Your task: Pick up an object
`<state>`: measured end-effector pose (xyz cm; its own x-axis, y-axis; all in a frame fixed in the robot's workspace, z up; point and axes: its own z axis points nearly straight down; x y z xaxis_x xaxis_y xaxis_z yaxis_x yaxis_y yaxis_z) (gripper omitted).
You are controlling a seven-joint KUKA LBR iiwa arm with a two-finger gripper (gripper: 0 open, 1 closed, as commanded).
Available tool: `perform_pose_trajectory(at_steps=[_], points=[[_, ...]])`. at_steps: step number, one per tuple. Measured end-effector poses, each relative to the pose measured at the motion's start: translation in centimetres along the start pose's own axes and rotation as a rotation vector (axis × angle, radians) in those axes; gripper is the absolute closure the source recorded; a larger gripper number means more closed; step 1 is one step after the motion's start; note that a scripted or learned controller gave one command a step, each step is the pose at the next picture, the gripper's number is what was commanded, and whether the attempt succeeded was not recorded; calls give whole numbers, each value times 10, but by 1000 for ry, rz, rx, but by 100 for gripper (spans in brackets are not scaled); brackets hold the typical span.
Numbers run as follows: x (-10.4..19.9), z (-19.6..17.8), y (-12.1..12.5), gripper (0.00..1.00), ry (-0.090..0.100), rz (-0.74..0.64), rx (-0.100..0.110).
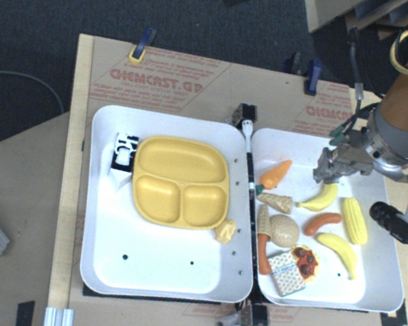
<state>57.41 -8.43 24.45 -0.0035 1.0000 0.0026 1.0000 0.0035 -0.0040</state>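
Hand low over the right bin, near its upper edge, just above a small banana; from this angle I cannot tell how its grip stands, and nothing shows in it. Same bin: carrot, corn cob, sausage, second banana, pizza slice, a few other toy foods. Left bin: yellow divided plate, black-and-white item beside it, small yellow piece at the plate's lower right. Both bins on the tabletop.
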Motion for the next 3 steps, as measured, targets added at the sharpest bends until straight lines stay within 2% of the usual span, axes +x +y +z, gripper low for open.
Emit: perform_pose_trajectory(at_steps=[2,3], points=[[68,29,-68,100,0,0,4],[63,24,-65,100,-3,4,-4]])
